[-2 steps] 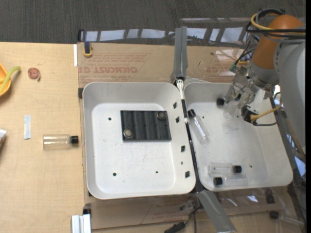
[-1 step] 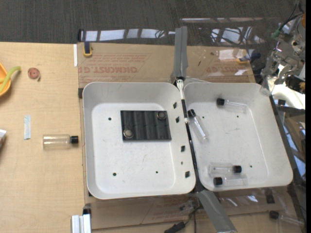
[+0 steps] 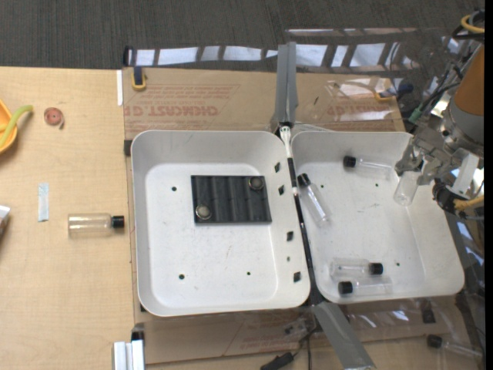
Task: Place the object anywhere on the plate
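A count of what I see
Two white bins (image 3: 219, 146), one dark plate (image 3: 231, 199), five clear vials (image 3: 312, 199), four inside my right bin.

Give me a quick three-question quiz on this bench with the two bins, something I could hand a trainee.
1. True or false: the dark plate lies in the right bin.
2. Where is the gripper? A) over the left bin; B) over the right side of the right bin; C) over the wooden bench beyond the bins.
3. How many clear tubes with black caps lie on the floor of the right bin?

Key: 1. False, it lies in the left bin. 2. B. 3. Four.
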You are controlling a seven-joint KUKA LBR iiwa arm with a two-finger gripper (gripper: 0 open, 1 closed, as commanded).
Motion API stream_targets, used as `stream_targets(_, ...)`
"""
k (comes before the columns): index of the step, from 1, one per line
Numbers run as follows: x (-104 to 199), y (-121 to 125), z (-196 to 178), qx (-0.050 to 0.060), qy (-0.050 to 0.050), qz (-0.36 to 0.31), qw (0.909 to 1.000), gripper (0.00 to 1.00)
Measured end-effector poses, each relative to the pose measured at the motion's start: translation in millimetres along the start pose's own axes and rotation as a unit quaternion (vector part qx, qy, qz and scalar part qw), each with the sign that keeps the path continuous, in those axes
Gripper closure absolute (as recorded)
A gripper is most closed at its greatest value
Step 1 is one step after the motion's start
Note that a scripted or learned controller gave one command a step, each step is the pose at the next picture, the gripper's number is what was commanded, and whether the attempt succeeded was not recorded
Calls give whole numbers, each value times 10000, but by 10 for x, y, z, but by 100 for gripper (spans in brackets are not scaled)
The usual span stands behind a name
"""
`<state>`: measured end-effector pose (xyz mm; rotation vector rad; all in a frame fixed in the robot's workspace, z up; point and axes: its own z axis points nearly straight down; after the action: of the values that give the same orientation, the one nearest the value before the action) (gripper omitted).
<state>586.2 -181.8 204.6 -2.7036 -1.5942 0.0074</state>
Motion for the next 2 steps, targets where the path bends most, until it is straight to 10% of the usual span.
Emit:
stream_targets(1, -85, 368, -2159, -16, -2, -931, 9957, 100)
stream_targets(2, -3, -625, -194, -2, 2, -770, 9970, 100)
